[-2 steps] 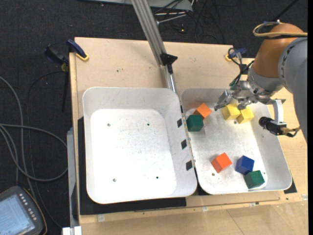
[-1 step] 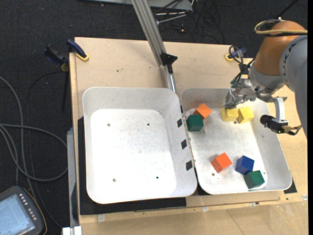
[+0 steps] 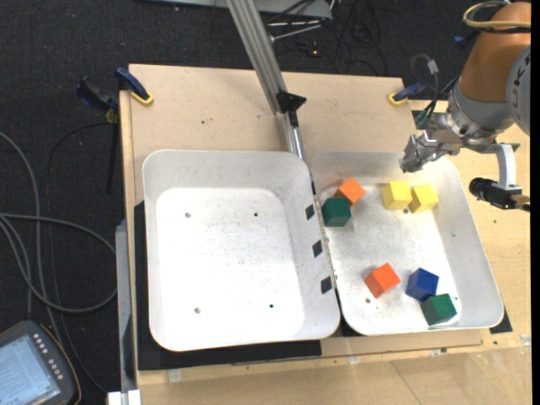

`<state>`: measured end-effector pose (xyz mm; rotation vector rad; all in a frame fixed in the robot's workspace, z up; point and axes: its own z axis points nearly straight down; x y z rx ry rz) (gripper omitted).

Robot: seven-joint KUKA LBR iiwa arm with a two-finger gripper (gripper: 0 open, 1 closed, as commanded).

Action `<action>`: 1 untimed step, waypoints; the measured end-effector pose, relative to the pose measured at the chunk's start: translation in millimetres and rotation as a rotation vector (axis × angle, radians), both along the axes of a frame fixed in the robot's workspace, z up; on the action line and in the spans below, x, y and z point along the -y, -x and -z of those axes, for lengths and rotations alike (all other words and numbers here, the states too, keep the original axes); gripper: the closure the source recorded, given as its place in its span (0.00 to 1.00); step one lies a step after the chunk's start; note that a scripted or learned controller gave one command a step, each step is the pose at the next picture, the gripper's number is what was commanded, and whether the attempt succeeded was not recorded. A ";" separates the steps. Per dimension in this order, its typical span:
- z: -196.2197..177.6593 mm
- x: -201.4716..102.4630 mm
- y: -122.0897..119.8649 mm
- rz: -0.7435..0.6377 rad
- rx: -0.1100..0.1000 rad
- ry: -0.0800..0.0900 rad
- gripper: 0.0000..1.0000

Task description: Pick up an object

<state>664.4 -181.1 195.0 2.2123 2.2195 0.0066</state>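
Observation:
The right bin [image 3: 472,251] holds several blocks. Two yellow blocks [image 3: 395,196] [image 3: 423,197] lie side by side near its back. An orange block [image 3: 351,191] touches a green block [image 3: 336,213] by the divider. Toward the front sit another orange block [image 3: 382,278], a blue block [image 3: 422,283] and a green block [image 3: 439,309]. My gripper [image 3: 413,160] hangs over the bin's back right rim, just above and behind the yellow blocks, with nothing seen between its fingers.
The left bin [image 3: 169,226] lies beside the right one. A slanted metal pole [image 3: 257,45] crosses the back of the bench. Clamps [image 3: 131,83] [image 3: 405,94] sit at the board's back corners. A black fixture [image 3: 498,191] juts in at the right.

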 end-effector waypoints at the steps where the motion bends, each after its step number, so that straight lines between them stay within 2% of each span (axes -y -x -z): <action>1: -65.3 -1.8 -1.7 -0.001 0.000 0.000 1.00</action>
